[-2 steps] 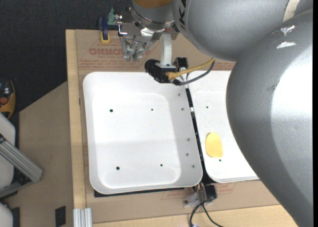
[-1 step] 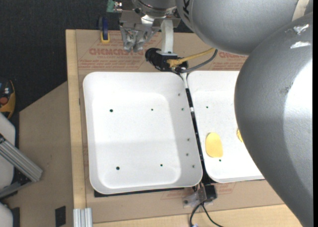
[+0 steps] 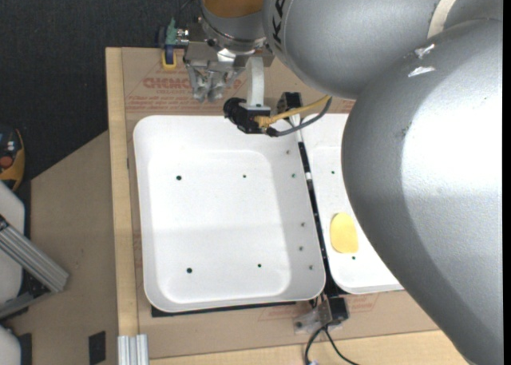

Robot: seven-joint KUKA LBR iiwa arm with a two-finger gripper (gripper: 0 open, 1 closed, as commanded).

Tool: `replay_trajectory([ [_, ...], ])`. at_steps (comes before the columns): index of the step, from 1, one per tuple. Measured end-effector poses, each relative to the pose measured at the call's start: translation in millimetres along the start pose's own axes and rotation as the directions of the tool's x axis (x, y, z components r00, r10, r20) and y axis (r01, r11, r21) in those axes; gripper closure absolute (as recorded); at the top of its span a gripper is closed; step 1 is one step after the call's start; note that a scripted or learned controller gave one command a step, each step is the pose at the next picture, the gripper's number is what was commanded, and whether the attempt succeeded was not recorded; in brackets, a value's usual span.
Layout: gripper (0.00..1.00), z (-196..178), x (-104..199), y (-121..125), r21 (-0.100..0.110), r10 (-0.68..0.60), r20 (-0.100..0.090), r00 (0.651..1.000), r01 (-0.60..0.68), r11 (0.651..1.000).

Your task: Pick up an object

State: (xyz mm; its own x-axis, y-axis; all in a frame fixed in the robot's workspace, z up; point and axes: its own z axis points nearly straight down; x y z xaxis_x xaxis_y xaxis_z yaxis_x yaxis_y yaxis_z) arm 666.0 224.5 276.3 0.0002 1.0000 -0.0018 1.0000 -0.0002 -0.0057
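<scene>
One object that I can make out as a candidate, a yellow piece (image 3: pixel 344 233), lies in the right bin (image 3: pixel 363 282) near its left wall, partly under the arm's bulk. My gripper (image 3: pixel 209 84) hangs beyond the far rim of the left bin (image 3: pixel 152 196), over the cardboard bench (image 3: pixel 120 116); I see nothing between its fingers, and I cannot tell how wide they stand. So I judge the pick not yet done. Open room looks generous across the left bin floor, but the divider between bins crowds any approach to the yellow piece.
</scene>
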Motion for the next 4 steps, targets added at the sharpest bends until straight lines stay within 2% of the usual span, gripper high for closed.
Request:
replay_trajectory([
  [1, 1.0, -41, 0, -16, -0.011, -0.001, -0.004, 1.0, 0.001, 1.0],
  [2, 1.0, -70, 0, -29, -0.011, -0.001, -0.004, 1.0, 0.001, 1.0],
  [3, 1.0, -6, 0, -18, 0.002, 0.0, 0.001, 1.0, 0.0, 1.0],
  [4, 1.0, -40, 0, -26, -0.01, -0.001, -0.004, 1.0, 0.001, 1.0],
])
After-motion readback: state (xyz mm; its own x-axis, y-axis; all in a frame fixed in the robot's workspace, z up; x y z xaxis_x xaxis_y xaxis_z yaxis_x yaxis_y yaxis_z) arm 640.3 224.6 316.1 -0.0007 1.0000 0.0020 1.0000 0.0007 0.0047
